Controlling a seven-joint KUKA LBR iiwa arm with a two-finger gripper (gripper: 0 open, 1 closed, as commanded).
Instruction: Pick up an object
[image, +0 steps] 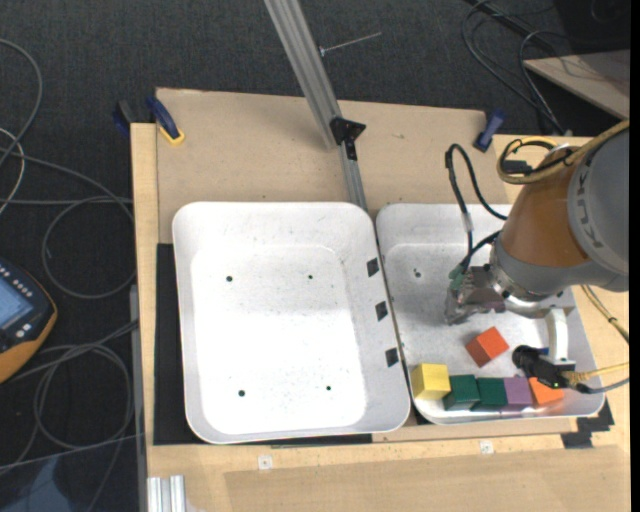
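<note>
The right bin (420, 235) holds a row of blocks along its near wall: a yellow block (433, 379), two green blocks (477, 392), a purple block (518, 392) and an orange block (546, 391) partly covered by a black fitting; a tilted red-orange block (488, 345) lies apart, just in front of the gripper (466, 303); the left bin (270, 320) shows bare white floor with dark specks; both rest on a wooden bench (250, 140) over dark carpet strewn with cables; the arm hides the right bin's far corner; whether the fingers are open or closed, I cannot tell.
</note>
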